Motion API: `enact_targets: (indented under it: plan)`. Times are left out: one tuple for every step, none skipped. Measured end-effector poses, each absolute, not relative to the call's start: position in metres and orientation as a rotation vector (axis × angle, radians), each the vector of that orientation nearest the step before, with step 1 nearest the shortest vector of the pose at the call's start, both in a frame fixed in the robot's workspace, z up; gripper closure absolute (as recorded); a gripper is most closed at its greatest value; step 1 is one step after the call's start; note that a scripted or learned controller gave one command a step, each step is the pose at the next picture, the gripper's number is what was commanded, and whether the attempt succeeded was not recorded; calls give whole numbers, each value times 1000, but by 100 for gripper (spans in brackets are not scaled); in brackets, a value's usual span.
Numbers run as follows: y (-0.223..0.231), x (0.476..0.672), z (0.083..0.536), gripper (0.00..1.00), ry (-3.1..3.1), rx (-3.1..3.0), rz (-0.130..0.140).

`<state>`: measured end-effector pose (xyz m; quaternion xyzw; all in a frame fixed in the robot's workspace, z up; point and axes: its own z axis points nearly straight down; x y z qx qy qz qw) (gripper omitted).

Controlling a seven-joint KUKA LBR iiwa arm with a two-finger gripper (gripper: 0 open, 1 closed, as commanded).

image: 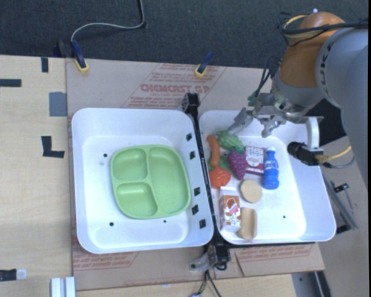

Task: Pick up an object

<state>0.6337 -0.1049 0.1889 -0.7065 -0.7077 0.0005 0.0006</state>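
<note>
The end effector (255, 122) hangs over the far edge of the right bin (309, 203), near that bin's far left corner. Its two fingers are spread apart and nothing sits between them. The arm (324, 54) reaches in from the desk's right side.

Just below the fingers lies a cluster of toy food, all in the left half of the right bin. Nearest is one green leafy piece (230, 141). Beside it are one orange carrot (213, 148), one purple grape bunch (237, 164), one small red-and-white carton (255, 156) and one blue bottle (270, 169). Toward the near edge are one red-orange tomato-like piece (219, 177), one round tan piece (251, 191), one printed packet (230, 210) and one bread-like roll (247, 223). That makes nine items.

These are probably light, hard plastic, smooth and likely to slip. The bottle looks the easiest to take, across its narrow body, since it lies at the cluster's open side. The leafy piece is closest but crowded by the carrot and grapes.

The left bin (86, 178) holds one green divided plate (151, 181).
</note>
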Motion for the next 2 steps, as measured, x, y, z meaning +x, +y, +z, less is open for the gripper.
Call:
enact_targets:
  plan:
    - [-95, 669, 85, 0, -2227, -2219, -1]
    - [-95, 669, 96, 100, -2227, -2218, 2]
